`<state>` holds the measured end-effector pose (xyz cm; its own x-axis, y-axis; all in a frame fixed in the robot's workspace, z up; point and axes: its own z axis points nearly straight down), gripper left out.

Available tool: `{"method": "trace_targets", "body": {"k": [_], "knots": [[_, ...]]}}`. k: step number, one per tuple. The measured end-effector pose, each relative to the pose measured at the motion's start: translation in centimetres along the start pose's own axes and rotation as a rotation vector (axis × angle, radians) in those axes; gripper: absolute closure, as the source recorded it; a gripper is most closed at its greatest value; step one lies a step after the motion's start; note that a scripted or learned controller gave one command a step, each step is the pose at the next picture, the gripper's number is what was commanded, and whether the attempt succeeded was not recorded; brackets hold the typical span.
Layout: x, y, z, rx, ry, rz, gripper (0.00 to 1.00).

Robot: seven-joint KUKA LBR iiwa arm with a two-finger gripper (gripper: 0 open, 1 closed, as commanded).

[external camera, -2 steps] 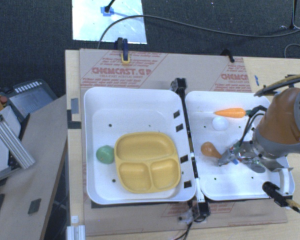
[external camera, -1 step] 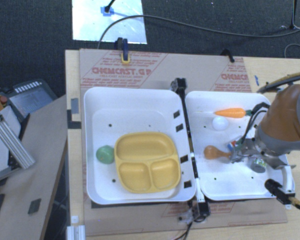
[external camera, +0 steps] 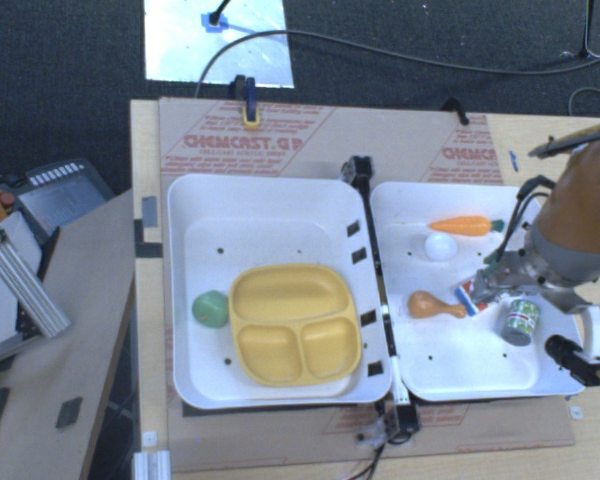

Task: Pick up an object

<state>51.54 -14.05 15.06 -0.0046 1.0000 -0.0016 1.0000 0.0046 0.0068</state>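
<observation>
The right bin point(external camera: 420, 373) holds an orange carrot point(external camera: 460, 226), a white egg-like ball point(external camera: 440, 247), an orange pear-shaped toy point(external camera: 432, 305), a small red, white and blue item point(external camera: 468, 296) and a green-labelled can point(external camera: 520, 320) lying on its side. My gripper point(external camera: 492, 284) hangs low over the right part of this bin, right above the red, white and blue item and just left of the can. The wrist hides its fingertips. The left bin point(external camera: 195, 203) holds a yellow divided plate point(external camera: 294, 322) and a green ball point(external camera: 210, 309) beside it.
The arm's orange band and grey wrist point(external camera: 580, 223) cover the right bin's right edge. A black divider point(external camera: 372, 268) runs between the bins. A grey ramp point(external camera: 50, 298) and a metal rail stand left of the bench. Cables cross the dark floor behind.
</observation>
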Motion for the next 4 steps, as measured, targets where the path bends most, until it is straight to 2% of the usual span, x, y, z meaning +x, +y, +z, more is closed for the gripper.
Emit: {"method": "trace_targets", "body": {"k": [3, 4], "knots": [[0.4, 0.7, -14.1, -0.001, 0.000, -0.001, 1.00], [5.2, 1.9, -12.2, 0.005, 0.003, -0.004, 1.00]]}}
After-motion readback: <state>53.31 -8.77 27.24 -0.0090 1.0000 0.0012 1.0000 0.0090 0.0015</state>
